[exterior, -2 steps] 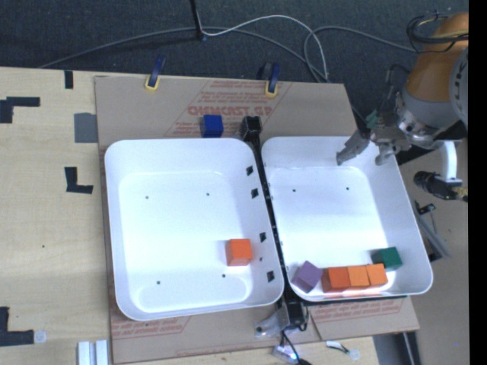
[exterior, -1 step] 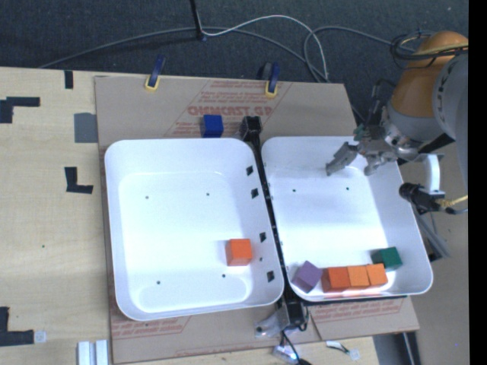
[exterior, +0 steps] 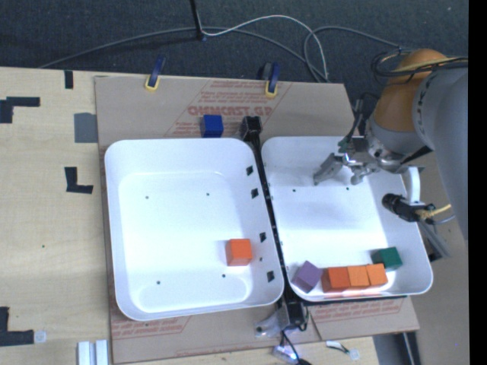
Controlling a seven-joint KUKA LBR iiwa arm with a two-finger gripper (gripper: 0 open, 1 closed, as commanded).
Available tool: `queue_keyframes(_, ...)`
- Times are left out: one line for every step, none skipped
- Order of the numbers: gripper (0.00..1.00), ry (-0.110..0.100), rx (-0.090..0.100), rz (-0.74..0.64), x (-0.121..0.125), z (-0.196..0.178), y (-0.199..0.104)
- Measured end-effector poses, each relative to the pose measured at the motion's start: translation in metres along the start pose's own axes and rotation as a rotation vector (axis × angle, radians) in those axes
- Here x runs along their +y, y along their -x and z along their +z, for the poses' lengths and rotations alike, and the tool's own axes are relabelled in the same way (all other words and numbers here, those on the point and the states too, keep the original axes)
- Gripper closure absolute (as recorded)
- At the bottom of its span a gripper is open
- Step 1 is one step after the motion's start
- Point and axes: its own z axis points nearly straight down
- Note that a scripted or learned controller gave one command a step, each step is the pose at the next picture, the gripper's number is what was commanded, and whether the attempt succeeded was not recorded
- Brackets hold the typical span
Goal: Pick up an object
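blocks [exterior: 354, 277] — well below end effector [exterior: 340, 173]

This looks like a robotics lab. The grey arm with its orange band [exterior: 399, 101] ends in a two-finger claw [exterior: 340, 171], and just under the claw and off to its left two shallow white plastic bins [exterior: 183, 152] sit on a brown cardboard sheet [exterior: 221, 109] fixed by blue and yellow spring clamps [exterior: 156, 74]. Beyond the claw, loose cables [exterior: 251, 25] trail over dark carpet [exterior: 91, 14], and black tape marks [exterior: 72, 179] dot the pale bench far to its left.
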Motion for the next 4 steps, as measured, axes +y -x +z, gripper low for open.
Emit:
queue_keyframes(0.0, 0.002, -0.001, 0.0, 0.0, 0.026, 0.0)
queue_keyframes(1.0, 0.004, -0.002, 0.0, 0.0, 0.014, 0.0)
queue_keyframes(1.0, 0.006, -0.001, 0.0, 0.007, -0.03, -0.002)
queue_keyframes(1.0, 0.007, -0.001, 0.0, 0.007, -0.082, -0.002)
